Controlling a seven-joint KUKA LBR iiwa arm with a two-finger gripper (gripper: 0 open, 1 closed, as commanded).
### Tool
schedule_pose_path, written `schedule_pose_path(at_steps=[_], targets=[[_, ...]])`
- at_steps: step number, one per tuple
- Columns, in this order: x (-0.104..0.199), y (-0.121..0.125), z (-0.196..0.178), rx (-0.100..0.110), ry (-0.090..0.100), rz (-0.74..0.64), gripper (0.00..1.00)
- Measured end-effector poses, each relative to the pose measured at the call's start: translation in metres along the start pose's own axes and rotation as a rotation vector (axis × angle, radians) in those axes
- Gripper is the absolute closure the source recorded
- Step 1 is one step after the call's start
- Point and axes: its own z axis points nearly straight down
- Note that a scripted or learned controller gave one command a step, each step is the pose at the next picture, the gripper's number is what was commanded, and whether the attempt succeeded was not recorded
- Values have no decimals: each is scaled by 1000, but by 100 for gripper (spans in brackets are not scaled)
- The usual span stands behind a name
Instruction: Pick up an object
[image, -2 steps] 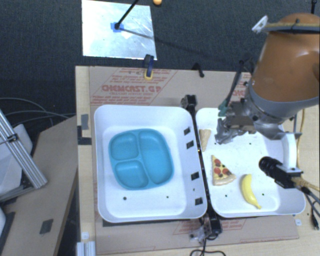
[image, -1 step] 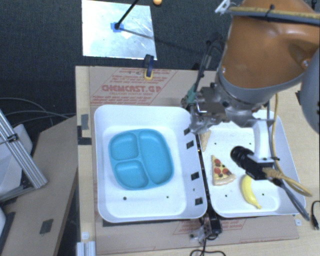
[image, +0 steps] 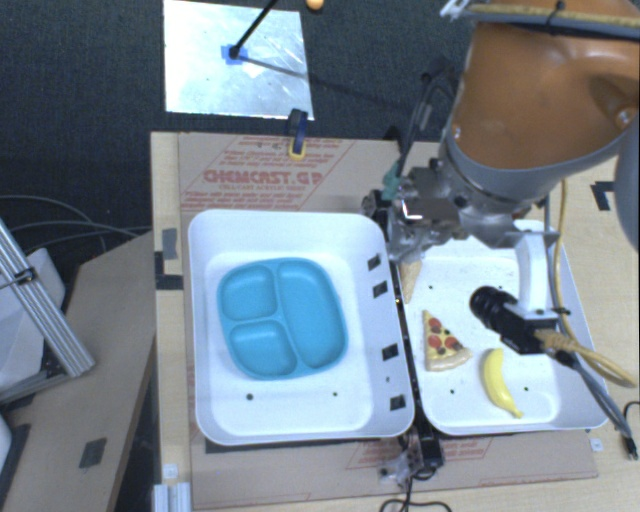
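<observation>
- Dark floor behind; bench (image: 120, 330) carries a cardboard sheet (image: 270, 170) w/ red print, and two white bins sit side by side on it.
- Left bin (image: 215, 400): blue divided plate (image: 283, 318) lying flat, approx. centred.
- Right bin (image: 560, 395): pizza slice (image: 441, 342) & banana (image: 499, 380) in the near half, close to each other but apart.
- Pizza slice: flat, toppings up. Tip points to the bin's far side and crust faces the near side. Long axis runs far-to-near, crust end leaning a bit to view's right.
- Banana: flat on its side, slight curve. Long axis runs upper left to lower right in view, w/ upper end by the pizza crust and lower end toward the bin's near wall.
- Gripper (image: 405, 238): over the far left corner of the right bin, by the wall between bins, well apart from pizza slice & banana. Can't tell if it's open or closed, or if it holds anything.
- Small tan piece (image: 408, 282) just below the gripper, against that wall; can't tell what it is, or if they touch.
</observation>
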Motion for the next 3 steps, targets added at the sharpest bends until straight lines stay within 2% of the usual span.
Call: schedule_pose_path(at_steps=[1,3], targets=[[8,-1,31,6,-1,3,100],[8,1,7,-2,0,-9,100]])
